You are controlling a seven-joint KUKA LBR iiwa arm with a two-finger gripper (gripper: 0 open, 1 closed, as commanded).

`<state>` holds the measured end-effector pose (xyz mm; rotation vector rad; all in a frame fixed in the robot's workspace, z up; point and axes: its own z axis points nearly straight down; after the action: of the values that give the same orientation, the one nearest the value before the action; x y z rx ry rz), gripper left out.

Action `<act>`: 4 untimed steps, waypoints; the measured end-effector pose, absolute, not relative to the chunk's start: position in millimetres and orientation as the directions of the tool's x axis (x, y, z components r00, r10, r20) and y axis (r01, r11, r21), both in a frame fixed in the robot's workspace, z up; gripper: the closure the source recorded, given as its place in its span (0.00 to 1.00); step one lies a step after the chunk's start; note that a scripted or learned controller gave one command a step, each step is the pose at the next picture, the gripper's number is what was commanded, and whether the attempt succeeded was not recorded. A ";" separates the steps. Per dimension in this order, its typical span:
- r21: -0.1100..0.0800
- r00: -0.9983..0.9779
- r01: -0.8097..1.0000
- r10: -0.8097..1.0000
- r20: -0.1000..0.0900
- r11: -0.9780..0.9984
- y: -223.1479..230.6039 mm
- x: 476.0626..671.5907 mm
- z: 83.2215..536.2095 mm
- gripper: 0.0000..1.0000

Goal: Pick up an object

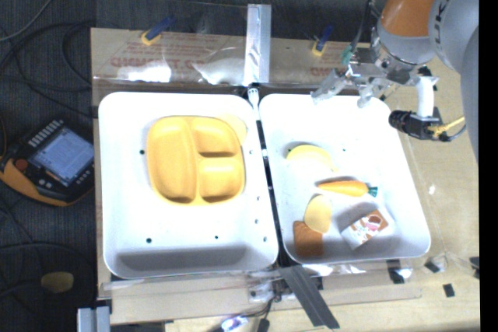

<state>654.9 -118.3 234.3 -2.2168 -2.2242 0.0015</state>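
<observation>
The gripper (pixel 366 85) is seen at the far edge of the right bin (pixel 405 159), hanging over its back rim. Whether it is spread or closed cannot be told from this slant; nothing is seen held in it.

5 items are noted in the right bin, all toward the camera from the gripper and well apart from it. Nearest is a pale yellow disc (pixel 308 155), below and a little left of the gripper. Further on lie an orange carrot-shaped toy (pixel 344 186), a yellow oval piece (pixel 317 214), a brown block (pixel 308 240) and a small printed carton (pixel 366 228), set close together near the bin's front wall.

The carrot-shaped toy is judged the likeliest pick: apparently light, rigid plastic, smooth and so possibly slippery. A hold across its thicker middle, square to its long axis, is advised. The carton is judged light and easily crushed. The disc looks low and flat, hard to pinch.

In the left bin (pixel 124 167), far left of the gripper, a yellow 3-compartment tray (pixel 194 159) is recorded.
</observation>
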 end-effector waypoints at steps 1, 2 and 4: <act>-0.003 -0.065 0.998 0.998 0.002 0.065 -129.4 580.6 104.1 0.00; 0.006 0.003 1.000 1.000 -0.003 -0.003 -107.1 620.6 88.5 0.00; 0.008 -0.418 0.908 0.908 -0.008 0.418 -131.8 619.9 88.6 0.00</act>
<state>619.9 -131.8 88.6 -1.7006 -2.6541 -0.0034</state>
